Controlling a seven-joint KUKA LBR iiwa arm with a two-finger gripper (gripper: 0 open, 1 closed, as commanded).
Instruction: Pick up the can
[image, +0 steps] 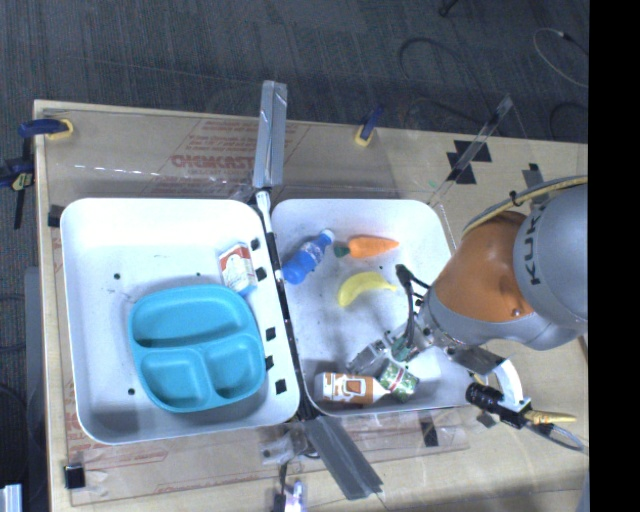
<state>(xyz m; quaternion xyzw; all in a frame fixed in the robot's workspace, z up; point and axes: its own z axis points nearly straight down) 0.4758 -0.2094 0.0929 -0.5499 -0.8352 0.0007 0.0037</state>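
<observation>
Gripper (385, 358) low in right bin (430, 225), near its front wall; can't tell if fingers are apart or together. Can (397, 378) lies just below the fingertips, beside a bottle (349, 388) on its side. Banana (362, 287) and carrot (368, 245) further back.

The one camera is fixed high above the bench (400, 160) and looks down at a slant, far enough that both white bins fit whole in the picture, with dark floor visible past the far edge of the bench. The gripper (385, 357) sits low and right of the picture's centre, inside the right bin (430, 222), so the left bin (90, 250) lies to its left across the picture. The arm (500, 280) comes in from the right side, close to the gripper's upper right.
</observation>
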